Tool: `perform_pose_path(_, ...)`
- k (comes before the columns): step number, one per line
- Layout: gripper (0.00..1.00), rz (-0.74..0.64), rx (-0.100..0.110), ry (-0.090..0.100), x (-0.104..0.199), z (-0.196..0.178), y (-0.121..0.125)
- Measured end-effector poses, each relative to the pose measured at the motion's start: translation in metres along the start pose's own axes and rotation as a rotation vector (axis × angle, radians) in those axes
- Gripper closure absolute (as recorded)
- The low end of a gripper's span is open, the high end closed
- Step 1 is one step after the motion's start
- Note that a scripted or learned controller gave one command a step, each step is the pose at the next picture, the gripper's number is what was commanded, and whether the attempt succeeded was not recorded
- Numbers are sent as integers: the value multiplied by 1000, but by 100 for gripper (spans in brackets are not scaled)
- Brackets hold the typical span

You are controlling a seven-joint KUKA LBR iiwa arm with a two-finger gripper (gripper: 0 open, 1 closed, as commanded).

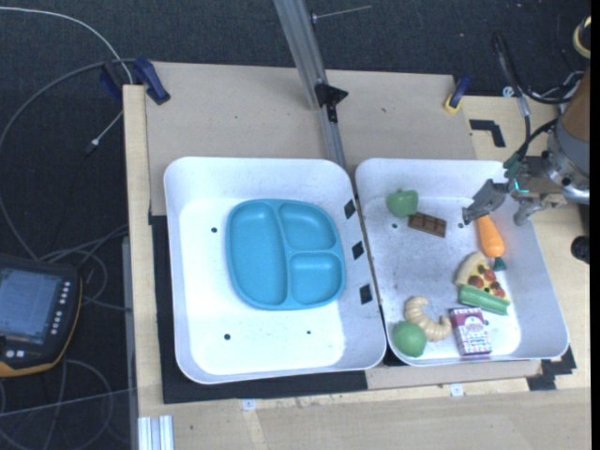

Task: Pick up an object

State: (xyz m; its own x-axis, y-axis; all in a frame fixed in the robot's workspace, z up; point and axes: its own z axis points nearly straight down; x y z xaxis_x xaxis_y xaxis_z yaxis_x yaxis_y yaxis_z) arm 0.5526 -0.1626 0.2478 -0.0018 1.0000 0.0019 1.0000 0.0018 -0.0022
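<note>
Two white bins sit side by side on the counter [234, 111]. We see the left bin [187, 251] holding a blue plate [284, 253] with three parts in it. We see the right bin [394, 261] holding small toy foods.

We see the robot's hand [502, 203] reaching in from the right, over the top right part of the right bin. Its two fingers are spread apart, one on each side, and nothing is between them. An orange toy carrot [490, 235] lies just under the hand, near the bin's right wall. We cannot tell if the fingers touch it.

We see a green toy pepper [402, 202] near the top of the right bin. A brown chocolate bar [427, 223] lies just beside it, a little lower and to the right. Under the carrot lies a toy pizza slice [480, 277], yellow with red dots. A green leafy piece [484, 299] touches its lower edge. A small red and white box [472, 332] sits under that, near the bottom edge of the bin.

We see a tan curly piece [428, 319] at the bottom middle of the right bin. A round green ball-like toy [408, 338] touches it, close to the bin's front edge.

We see a grey metal pole [302, 45] crossing the counter behind the bins. A screen gadget [33, 312] with wires lies on the dark floor at the left.
</note>
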Motion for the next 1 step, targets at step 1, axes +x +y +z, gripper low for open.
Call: perform_pose_path(1, 0, 0, -1, 0, 0, 0, 0)
